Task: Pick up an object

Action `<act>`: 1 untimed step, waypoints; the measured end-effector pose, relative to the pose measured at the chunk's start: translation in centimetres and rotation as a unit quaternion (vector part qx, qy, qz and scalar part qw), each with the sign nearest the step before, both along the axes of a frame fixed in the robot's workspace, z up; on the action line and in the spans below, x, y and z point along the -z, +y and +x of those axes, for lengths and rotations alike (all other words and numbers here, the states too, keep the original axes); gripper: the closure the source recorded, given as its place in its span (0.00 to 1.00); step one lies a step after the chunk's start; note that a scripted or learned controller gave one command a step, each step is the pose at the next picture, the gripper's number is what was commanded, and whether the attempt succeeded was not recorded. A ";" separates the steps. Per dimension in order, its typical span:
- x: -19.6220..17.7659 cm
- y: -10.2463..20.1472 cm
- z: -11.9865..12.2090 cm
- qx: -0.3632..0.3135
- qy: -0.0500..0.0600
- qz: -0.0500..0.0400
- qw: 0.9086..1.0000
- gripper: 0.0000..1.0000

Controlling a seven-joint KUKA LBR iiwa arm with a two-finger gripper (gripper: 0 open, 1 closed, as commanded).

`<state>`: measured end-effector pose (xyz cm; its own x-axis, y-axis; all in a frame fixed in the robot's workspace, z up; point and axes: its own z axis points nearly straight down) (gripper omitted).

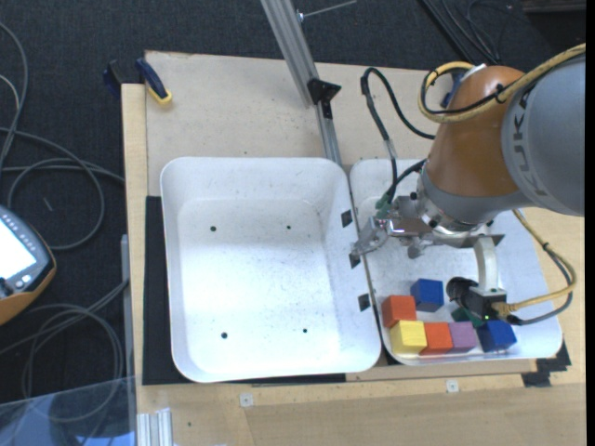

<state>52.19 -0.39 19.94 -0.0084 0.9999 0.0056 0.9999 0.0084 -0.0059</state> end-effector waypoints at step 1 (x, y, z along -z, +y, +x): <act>-4.3 -9.6 -4.1 0.009 -0.005 -0.005 1.000 0.00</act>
<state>48.11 -9.99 24.24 0.0088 1.0000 -0.0037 1.0000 -0.0088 0.0037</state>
